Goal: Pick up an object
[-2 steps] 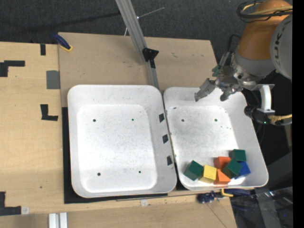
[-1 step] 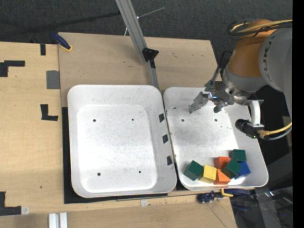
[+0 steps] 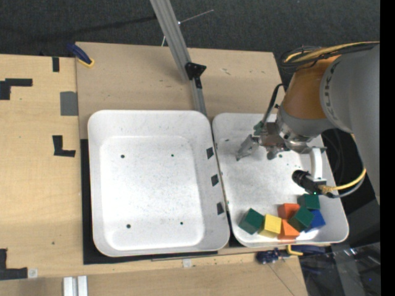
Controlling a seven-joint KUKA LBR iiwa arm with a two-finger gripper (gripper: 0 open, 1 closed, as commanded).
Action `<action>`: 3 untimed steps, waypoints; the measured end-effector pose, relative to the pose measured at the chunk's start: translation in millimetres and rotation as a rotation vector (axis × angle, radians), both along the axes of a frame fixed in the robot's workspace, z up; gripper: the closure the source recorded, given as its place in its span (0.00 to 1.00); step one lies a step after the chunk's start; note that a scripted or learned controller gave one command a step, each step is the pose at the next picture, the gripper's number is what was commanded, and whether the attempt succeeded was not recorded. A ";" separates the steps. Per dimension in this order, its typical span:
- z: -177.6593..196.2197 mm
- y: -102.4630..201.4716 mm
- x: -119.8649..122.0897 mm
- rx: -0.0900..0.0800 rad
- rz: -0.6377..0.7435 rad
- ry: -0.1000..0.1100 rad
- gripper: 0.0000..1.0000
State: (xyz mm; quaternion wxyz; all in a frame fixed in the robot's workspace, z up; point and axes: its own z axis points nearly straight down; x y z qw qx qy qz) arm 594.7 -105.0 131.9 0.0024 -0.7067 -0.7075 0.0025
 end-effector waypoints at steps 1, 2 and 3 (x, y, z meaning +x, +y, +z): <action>13.3 0.7 1.6 0.001 0.002 -0.005 1.00; 75.9 4.1 6.5 -0.001 0.001 -0.013 1.00; 138.3 -0.7 10.3 -0.001 0.000 -0.013 1.00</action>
